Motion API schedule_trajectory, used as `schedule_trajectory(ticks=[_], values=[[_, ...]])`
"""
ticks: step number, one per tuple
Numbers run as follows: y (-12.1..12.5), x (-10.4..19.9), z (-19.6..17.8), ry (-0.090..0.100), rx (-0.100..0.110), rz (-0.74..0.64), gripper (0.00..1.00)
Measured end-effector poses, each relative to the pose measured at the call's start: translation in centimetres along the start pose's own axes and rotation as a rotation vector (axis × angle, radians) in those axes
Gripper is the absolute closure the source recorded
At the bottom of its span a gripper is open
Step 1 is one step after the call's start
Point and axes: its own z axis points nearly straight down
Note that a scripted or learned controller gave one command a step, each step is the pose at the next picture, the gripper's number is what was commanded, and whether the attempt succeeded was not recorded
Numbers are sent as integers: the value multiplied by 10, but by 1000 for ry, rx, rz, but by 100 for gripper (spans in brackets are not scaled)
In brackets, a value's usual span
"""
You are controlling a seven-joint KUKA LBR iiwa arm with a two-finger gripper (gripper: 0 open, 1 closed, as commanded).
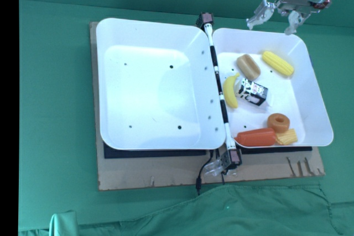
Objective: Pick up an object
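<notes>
I judge this the approach step: my end effector [275, 15] hangs with its fingers spread apart and nothing between them, above the far rim of the right bin [315, 83]. The corn cob [277, 63] lies nearest, toward six o'clock from me. Next I must descend over it and close.

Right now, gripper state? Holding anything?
Gripper: open, fingers spread, nothing between them; above the far edge of the right bin.
</notes>
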Motion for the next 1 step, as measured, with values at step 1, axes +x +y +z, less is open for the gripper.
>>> schedule_trajectory(ticks=[1], values=[[0, 0, 0, 0, 0, 0, 0]])
